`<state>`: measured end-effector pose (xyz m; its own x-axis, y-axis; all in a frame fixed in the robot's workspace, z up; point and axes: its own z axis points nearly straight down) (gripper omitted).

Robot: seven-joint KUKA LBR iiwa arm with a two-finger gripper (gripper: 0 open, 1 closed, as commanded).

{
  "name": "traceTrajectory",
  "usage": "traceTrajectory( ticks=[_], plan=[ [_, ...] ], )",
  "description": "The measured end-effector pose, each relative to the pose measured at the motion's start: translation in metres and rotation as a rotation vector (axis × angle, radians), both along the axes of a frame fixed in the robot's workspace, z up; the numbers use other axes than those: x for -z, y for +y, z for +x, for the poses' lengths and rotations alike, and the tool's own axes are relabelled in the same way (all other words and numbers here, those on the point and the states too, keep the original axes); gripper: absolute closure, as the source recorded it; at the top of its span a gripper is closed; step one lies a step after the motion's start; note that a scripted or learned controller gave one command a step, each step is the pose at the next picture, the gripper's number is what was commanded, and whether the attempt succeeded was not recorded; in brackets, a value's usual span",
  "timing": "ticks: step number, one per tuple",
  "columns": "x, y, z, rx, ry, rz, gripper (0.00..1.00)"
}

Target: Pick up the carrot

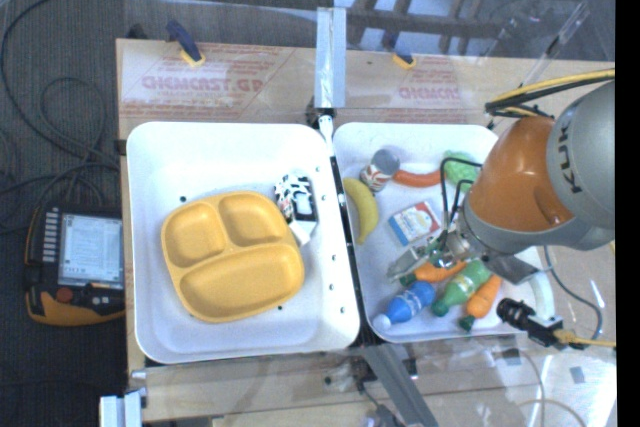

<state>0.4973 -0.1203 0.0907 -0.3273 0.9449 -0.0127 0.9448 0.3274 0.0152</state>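
In the right bin (420, 137), an orange carrot (484, 296) with a green stub end lies tilted near the front right corner, beside a green bottle (460, 287). A smaller orange piece (439, 271) lies just left of it, right under my gripper (425, 260). The gripper hangs low over the bin's front middle, touching or nearly touching that piece. The arm's orange band (510, 185) hides the bin's right side. A long red-orange vegetable (418, 179) with a green top lies at the back of the bin.
The right bin also holds a banana (362, 207), a small can (380, 167), a white-and-blue packet (415, 222) and a blue bottle (405, 305). In the left bin (150, 215), a yellow divided tray (232, 253) sits beside a black-and-white toy (297, 200).
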Motion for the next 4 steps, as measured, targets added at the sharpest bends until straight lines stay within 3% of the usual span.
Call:
traceTrajectory(
  ticks=[1,2,3,4],
  plan=[
    [-0.060,0.017,-0.014,0.100,0.021,0.009,0.00],
    [-0.019,0.001,-0.015,0.356,0.023,0.012,0.00],
    [-0.026,0.002,-0.016,0.356,0.027,0.013,1.00],
    [-0.131,0.045,-0.014,0.352,0.020,0.008,1.00]
  ],
)
